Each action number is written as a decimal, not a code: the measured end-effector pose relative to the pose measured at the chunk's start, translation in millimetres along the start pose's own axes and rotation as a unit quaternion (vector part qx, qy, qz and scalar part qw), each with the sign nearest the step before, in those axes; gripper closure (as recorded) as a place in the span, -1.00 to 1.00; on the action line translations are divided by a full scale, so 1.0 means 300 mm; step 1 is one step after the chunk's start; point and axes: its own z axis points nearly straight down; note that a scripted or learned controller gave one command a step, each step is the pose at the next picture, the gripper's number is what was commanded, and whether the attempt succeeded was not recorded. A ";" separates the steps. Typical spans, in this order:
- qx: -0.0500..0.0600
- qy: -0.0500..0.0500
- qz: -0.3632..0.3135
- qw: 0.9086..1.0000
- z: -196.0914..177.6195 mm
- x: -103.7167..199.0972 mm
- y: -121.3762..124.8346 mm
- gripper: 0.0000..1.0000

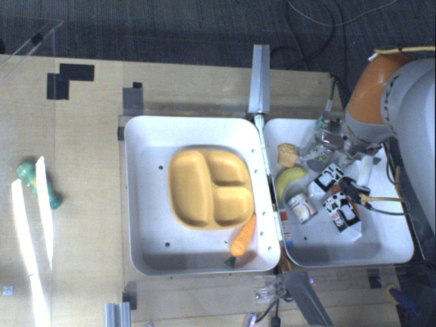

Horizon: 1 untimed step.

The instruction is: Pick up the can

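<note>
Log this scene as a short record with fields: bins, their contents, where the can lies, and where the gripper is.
left bin: yellow divided tray in the middle; toy carrot by the tray's near right corner
right bin: can, yellow-green fruit, small tan item
can: on its side, near the bin's left wall, just below the fruit
gripper: over the right bin, to the right of the can
grip: nothing seen between the fingers
bench: green item at far left
</note>
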 end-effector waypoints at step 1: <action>0.000 0.000 -0.002 1.000 -0.031 0.005 0.001 1.00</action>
